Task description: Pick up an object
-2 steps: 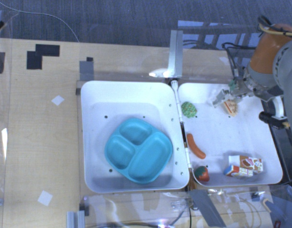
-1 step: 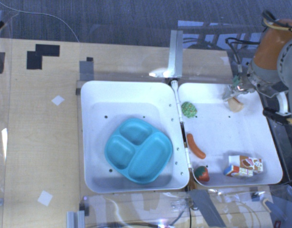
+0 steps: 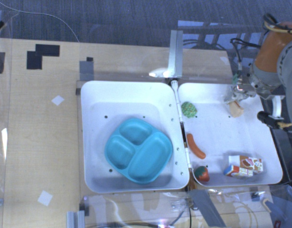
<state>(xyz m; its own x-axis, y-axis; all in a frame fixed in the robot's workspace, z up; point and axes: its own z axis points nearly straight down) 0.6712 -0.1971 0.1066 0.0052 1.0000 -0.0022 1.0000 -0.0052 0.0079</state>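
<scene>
Nearest us in the right bin we see a small printed carton, a red-and-green fruit and an orange sausage; the left bin bears a blue divided plate. Farther back lies a green ball, and the gripper hangs just over a pale beige piece near the far right corner. We cannot tell whether the tool is released or clenched.

Grey arm, orange band, black cables, metal hand.

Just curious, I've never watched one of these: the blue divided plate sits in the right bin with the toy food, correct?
Not quite. The camera view shows the blue divided plate in the left bin, alone. The toy food, such as the orange sausage, lies in the right bin.
</scene>
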